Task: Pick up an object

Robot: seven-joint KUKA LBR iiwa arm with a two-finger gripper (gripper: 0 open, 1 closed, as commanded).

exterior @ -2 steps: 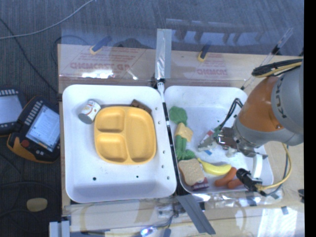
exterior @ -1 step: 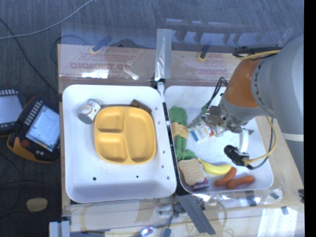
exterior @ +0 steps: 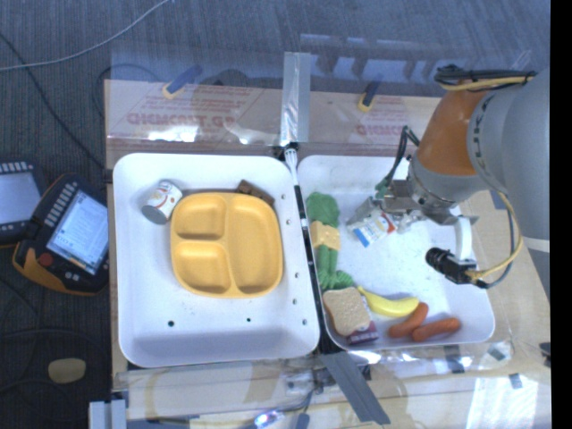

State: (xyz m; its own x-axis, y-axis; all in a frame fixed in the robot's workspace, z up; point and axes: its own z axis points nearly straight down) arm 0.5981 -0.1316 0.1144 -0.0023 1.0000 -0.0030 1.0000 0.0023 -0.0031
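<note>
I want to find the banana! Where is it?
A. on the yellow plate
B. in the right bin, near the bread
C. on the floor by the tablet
B: the banana lies in the right bin, just beside the bread and above the two sausages.

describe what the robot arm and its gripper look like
The arm is a thick, rounded grey casing with an orange band above the wrist. Yellow and black cables loop along it to a small black part. The gripper is a compact grey-and-metal assembly with red and blue bits.
</note>
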